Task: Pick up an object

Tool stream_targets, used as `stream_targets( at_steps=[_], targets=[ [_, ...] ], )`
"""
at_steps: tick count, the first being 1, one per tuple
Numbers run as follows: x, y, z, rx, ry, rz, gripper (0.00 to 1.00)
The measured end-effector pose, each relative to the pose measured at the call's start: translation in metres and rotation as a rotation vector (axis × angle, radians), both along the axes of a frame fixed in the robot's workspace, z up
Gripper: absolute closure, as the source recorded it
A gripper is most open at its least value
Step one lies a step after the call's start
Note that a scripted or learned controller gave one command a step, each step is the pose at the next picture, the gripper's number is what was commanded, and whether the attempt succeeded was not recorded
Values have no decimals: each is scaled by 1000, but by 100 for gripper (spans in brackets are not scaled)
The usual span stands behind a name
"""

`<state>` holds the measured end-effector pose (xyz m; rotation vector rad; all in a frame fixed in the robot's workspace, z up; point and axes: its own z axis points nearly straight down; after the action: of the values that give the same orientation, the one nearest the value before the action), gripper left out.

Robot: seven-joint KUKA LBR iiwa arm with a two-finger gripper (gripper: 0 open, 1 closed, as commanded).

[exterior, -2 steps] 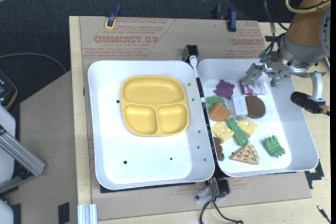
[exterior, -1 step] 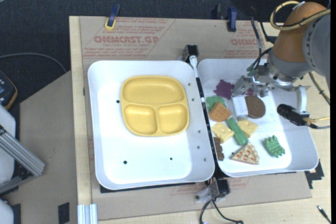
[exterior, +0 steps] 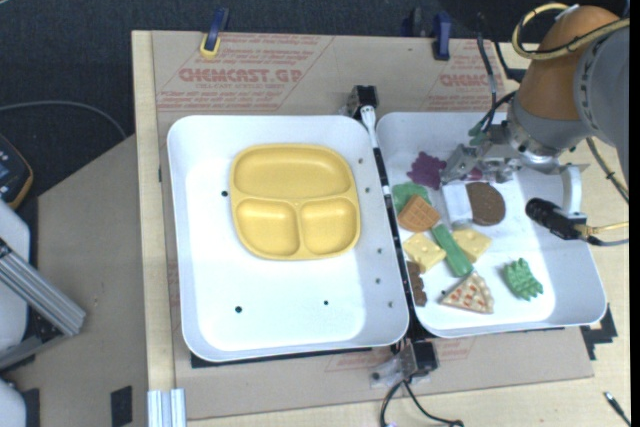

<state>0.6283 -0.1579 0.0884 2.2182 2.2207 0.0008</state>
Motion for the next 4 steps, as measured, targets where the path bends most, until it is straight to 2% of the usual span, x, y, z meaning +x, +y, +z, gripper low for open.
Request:
stream_targets(
  at_steps=[1,2,3,4],
  targets=[
    [1,0,10,-1,-3,0,100],
    [4,2,75,-1,-5,0,100],
    [6,6,118,0,-3,0,100],
    [7,6,138,0,-3,0,100]
  ],
)
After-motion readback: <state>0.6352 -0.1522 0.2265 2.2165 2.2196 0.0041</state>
